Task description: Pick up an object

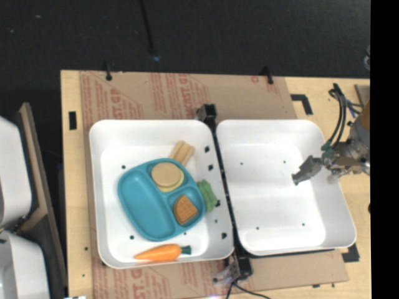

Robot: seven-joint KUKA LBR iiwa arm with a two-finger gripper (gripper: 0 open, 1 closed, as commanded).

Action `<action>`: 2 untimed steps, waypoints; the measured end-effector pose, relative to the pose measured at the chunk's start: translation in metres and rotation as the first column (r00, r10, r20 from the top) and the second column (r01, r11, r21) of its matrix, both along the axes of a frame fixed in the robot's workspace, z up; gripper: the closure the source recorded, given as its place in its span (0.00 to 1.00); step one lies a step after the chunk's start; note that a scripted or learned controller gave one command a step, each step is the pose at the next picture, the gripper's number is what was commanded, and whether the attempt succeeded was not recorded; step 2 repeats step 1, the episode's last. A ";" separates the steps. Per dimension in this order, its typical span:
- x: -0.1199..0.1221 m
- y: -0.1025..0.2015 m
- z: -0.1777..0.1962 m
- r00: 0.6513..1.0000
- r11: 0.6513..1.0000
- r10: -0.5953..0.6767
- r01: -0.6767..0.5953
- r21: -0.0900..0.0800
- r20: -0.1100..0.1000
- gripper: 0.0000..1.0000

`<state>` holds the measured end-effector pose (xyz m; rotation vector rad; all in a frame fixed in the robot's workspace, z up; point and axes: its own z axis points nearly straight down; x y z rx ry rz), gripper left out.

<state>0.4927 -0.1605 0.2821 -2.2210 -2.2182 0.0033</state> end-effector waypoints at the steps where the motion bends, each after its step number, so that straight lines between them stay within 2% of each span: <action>1: 0.000 0.000 0.002 1.000 1.000 0.000 0.000 0.000 0.003 0.00; 2: 0.000 0.000 0.002 1.000 1.000 0.000 0.000 0.000 0.003 0.00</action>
